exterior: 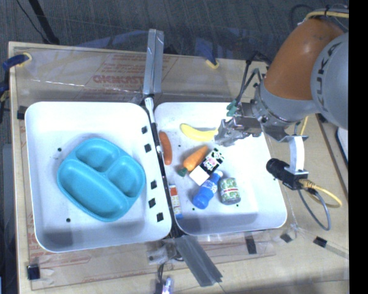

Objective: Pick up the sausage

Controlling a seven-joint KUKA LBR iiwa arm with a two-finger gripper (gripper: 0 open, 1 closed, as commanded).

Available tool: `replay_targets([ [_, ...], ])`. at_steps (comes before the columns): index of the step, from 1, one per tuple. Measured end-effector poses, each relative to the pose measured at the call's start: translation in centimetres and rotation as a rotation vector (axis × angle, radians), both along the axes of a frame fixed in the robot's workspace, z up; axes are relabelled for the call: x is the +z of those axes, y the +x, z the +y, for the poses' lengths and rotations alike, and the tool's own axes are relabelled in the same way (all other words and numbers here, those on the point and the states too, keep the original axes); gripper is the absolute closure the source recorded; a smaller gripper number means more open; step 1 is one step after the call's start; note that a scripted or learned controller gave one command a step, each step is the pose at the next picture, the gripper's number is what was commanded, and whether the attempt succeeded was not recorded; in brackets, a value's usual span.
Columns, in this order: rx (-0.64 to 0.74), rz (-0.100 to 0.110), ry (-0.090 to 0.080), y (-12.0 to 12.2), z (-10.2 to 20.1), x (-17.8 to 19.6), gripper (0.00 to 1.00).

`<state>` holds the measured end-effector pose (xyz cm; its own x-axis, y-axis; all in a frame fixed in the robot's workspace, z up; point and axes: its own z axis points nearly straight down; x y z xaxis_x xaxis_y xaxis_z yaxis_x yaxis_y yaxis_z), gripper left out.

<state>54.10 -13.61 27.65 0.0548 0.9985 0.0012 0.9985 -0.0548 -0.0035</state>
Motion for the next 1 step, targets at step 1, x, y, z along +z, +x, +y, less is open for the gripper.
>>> replay_targets([
  [1, 0.055, 0.001, 0.001, 0.96, 0.75, -1.69, 1.00],
])
